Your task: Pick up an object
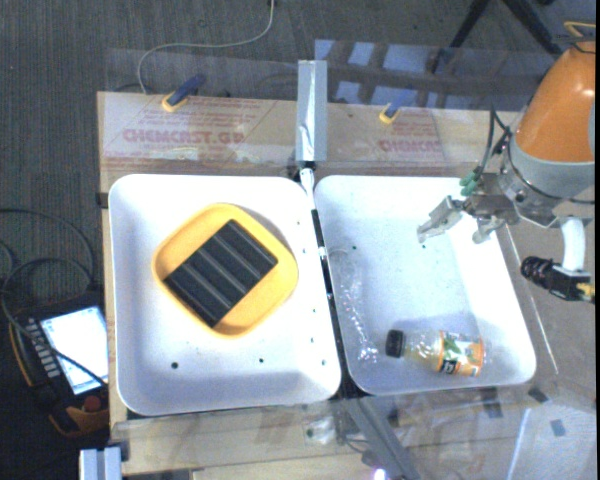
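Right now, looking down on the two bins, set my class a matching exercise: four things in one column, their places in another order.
Things:
1. yellow tray with black ribbed insert
2. small bottle
3. gripper
4. blue clip

Places:
A. over the right bin's far part
B. lying in the right bin's near part
C. on the board behind the left bin
D. in the left bin

Pairs: 1-D, 2-B, 3-A, 4-C

We see a bottle (437, 351) lying in the right bin's (490, 268) front, a ridged dish (225, 269) in the left bin (140, 218).
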Robot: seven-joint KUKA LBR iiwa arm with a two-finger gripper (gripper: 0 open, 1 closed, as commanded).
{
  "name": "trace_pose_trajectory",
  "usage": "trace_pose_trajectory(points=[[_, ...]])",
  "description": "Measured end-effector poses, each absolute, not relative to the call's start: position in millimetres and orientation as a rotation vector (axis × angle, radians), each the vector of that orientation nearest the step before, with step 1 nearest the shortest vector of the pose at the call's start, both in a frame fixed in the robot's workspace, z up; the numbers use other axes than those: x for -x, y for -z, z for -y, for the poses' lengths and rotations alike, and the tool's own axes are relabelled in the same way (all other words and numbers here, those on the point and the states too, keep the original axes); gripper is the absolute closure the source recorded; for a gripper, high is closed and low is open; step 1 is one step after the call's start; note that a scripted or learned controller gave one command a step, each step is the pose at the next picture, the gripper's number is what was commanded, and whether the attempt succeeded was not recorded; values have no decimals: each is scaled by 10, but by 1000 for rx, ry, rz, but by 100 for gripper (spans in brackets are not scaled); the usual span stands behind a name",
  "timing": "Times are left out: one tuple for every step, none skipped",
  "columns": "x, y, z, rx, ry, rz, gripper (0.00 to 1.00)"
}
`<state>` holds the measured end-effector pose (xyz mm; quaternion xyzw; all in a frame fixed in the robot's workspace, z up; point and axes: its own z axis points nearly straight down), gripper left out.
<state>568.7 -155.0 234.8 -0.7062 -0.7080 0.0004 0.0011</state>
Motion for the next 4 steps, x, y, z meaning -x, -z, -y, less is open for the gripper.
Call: trace_pose_trajectory(points=[[-4835, -1768, 1477, 1940, 0, 2467, 0], [-4882, -914, 1351, 1815, 9, 2579, 0], [-5289, -1156, 1808, 2081, -2, 2353, 0], [-5434, -1541, 1826, 2114, -1, 2324, 0]])
